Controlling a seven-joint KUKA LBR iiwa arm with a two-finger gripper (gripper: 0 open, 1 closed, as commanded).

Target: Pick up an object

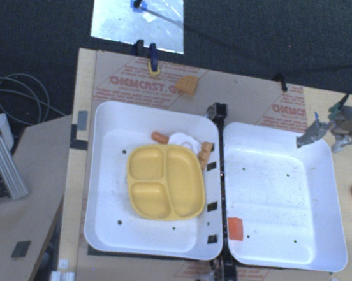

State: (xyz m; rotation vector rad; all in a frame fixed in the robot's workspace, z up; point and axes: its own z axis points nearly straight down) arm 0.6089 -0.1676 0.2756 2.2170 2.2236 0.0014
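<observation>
You're at the approach step: the two-finger gripper (325,132) hangs at the frame's right edge, over the right white bin's (316,248) upper corner, fingers spread and gripping nothing. The nearest candidate, a small orange block (234,228), sits low left in that bin (well apart from the gripper), so the next move calls for travelling down-left, then descending. The arm is cut off by the frame.

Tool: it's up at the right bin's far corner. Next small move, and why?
Probably travel toward the near-left corner of the right bin and stop above the orange block. The tool sits over the bin's far-right rim with nothing between its fingers, and that block is the one object in this bin. The yellow tray and small items lie in the left bin, farther off.
</observation>
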